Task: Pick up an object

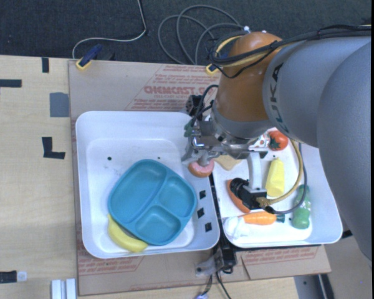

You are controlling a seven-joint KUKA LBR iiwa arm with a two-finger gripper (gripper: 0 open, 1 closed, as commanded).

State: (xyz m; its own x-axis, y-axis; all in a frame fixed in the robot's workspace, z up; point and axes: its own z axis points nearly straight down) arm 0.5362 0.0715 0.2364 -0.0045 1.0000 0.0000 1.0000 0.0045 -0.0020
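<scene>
Gripper [199,154] hangs at the right edge of the left bin [87,167], close over a pink round object [204,169] lying by that edge, its grip state impossible to tell, while a blue divided plate [153,201] overlaps a yellow object [124,237] near the bin's lower-left corner.

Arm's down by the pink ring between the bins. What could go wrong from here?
The pink ring sits at the bin wall, under the gripper; a grasp could catch the wall or nudge the ring away. Whether it's held is unclear. The blue plate lies close, so a slipped ring might land there.
</scene>
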